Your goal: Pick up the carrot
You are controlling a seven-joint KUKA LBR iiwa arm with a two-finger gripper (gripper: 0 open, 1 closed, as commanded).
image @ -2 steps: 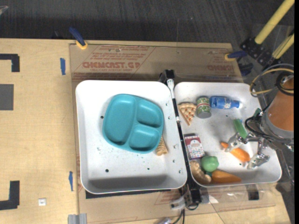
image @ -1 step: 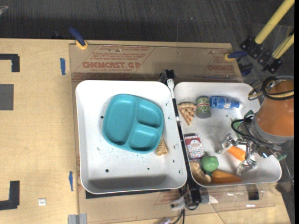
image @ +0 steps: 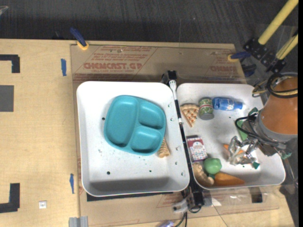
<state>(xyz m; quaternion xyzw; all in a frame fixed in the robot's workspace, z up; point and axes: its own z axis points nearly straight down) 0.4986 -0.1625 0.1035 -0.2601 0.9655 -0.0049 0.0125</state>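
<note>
The carrot (image: 228, 178) lies on its side on the floor of the right bin (image: 270, 96), close to that bin's near wall, its thick end touching or just beside a green apple-like ball (image: 213, 165) and its tip pointing toward the right. The gripper (image: 242, 153) hangs above the same bin, up and to the right of the carrot, near it but apart from it, with bare white floor between the two. Whether the gripper is spread or closed cannot be told; nothing is seen between its parts. The arm (image: 282, 112), with its orange band, comes in from the right over the bin's far corner.

Measured from the carrot, a small red and white packet (image: 196, 148) lies up and to the left, past the green ball. Farther up, near the bin's far wall, stand a small green can (image: 205, 108), a blue bottle (image: 227, 104) lying flat, and a waffle-patterned wedge (image: 190, 113). The left bin (image: 90, 141) holds a teal divided plate (image: 135, 124).
</note>
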